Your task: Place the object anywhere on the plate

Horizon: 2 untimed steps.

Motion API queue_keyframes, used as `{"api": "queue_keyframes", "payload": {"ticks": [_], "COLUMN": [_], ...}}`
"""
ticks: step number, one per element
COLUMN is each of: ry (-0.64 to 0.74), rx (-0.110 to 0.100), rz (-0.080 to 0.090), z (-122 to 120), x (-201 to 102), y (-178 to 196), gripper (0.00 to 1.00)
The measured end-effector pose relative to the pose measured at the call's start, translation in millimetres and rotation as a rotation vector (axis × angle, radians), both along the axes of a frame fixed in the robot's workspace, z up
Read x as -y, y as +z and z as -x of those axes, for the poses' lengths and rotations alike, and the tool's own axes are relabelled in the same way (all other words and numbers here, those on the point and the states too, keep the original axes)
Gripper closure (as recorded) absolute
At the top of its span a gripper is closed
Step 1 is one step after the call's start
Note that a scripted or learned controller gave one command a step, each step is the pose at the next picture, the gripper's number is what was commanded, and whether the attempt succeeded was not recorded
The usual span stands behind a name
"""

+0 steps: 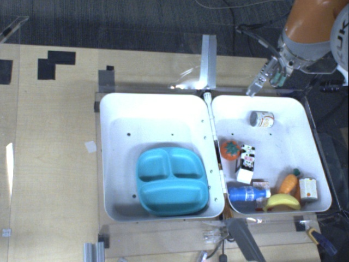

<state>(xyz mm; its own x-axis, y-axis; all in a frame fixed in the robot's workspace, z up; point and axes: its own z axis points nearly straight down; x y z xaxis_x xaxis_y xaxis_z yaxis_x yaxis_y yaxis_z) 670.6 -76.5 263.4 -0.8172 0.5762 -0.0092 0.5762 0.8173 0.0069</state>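
Observation:
A blue three-compartment plate (pixel 172 180) lies in the left bin (pixel 117 146), toward its front. Nothing rests on it. My gripper (pixel 255 86) hangs over the back rim of the right bin (pixel 305 141), above and just left of a small tin can (pixel 262 119) lying on its side. Nothing shows in the gripper. The right bin also holds a red-orange fruit with a green top (pixel 231 149), a black and white box (pixel 247 164), a blue bottle (pixel 248 194), a banana (pixel 282 202), an orange carrot (pixel 289 183) and a small carton (pixel 308 188).
A metal post (pixel 209 61) stands at the back between the two bins. Cables (pixel 240 10) run across the dark floor behind the bench. The right bin's objects crowd its front half.

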Motion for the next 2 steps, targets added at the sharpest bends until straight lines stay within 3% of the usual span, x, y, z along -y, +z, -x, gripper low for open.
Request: {"api": "queue_keyframes", "payload": {"ticks": [1, 2], "ry": [-0.116, -0.180], "rx": [0.000, -0.004], "rz": [-0.001, 0.000], "z": [24.0, 50.2], "x": [-21.8, 11.7], "y": [56.8, 46.6], "gripper": [1.00, 1.00]}}
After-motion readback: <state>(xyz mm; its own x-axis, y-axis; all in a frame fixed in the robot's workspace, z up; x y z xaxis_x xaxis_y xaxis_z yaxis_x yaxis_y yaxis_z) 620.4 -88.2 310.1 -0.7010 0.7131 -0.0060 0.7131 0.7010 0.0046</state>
